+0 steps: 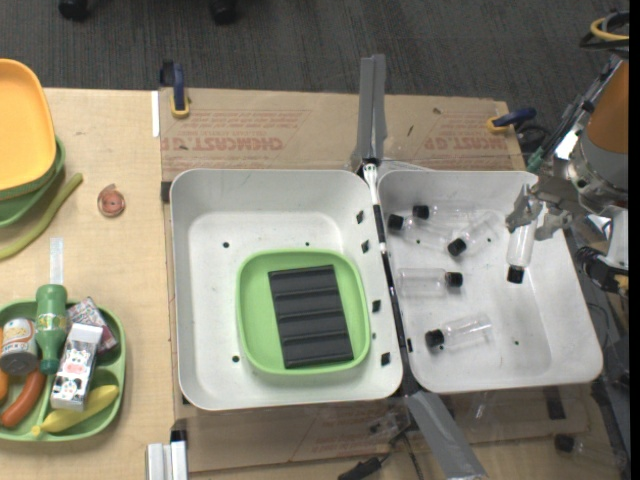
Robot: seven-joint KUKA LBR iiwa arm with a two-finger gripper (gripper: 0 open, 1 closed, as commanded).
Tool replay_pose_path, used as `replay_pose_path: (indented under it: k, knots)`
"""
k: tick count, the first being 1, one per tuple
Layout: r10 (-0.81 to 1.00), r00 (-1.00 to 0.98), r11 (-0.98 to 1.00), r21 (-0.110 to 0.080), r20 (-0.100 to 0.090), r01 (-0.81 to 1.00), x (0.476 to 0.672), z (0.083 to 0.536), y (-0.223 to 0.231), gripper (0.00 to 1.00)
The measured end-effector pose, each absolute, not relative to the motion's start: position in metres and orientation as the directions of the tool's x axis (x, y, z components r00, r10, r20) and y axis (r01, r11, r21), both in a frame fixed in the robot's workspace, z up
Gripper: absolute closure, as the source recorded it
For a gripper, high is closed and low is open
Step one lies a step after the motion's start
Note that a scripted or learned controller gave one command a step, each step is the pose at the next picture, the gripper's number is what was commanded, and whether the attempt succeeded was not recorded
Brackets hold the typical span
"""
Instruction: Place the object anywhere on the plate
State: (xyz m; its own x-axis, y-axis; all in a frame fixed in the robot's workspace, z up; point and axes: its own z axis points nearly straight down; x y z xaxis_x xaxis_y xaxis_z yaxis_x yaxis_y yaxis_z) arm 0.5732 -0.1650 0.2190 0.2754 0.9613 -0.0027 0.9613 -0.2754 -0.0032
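A green square plate [256, 313] with a dark ridged insert lies in the left white bin [200, 268]. Over the right bin's far right side hangs my gripper [530, 224], shut on a clear vial [518, 256]. The vial hangs below the fingers, black cap down, above the bin floor. The gripper is well to the right of the plate, with the divider between the bins in between.
Several more clear vials with black caps lie in the right bin [560, 363], among them one [408, 216] at the back and one [456, 332] at the front. On the bench's left stand yellow plates [20, 128] and a green tray of toy food [60, 368].
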Motion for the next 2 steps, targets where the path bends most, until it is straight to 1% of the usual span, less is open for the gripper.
replay_pose_path:
  k: [1, 2]
  knots:
    - [0.961, 0.276, -0.276, -0.003, -0.003, 0.961, 0.573, 0.219, -0.165, 0.0]
    - [0.935, 0.355, -0.355, -0.002, -0.002, 0.935, 0.543, 0.293, -0.186, 0.0]
